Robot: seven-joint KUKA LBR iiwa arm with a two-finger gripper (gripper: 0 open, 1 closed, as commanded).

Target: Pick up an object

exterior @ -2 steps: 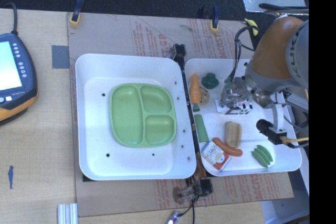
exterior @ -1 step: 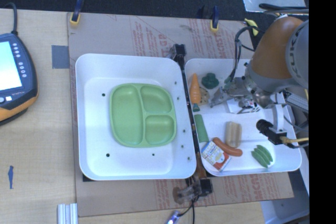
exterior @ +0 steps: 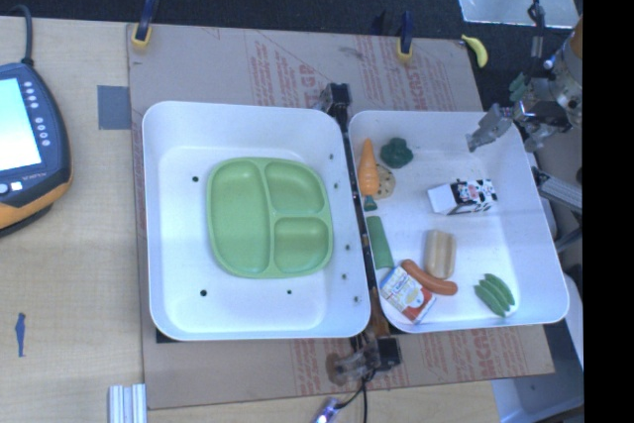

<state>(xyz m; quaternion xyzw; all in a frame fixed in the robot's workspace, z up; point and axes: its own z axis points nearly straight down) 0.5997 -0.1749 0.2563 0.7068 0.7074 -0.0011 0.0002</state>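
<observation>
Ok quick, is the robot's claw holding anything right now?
Gripper: nothing is held; it hangs over the top right edge of the right bin. Open or closed: cannot be told.

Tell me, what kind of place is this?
Probably a robot lab: a claw hangs over a white bin of toy food, an operator's control pad lies nearby, and clamps hold the board down.

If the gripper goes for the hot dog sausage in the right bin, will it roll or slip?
The sausage looks round and glossy, so it may slip. It lies partly against the small carton, which probably limits rolling that way.
</observation>
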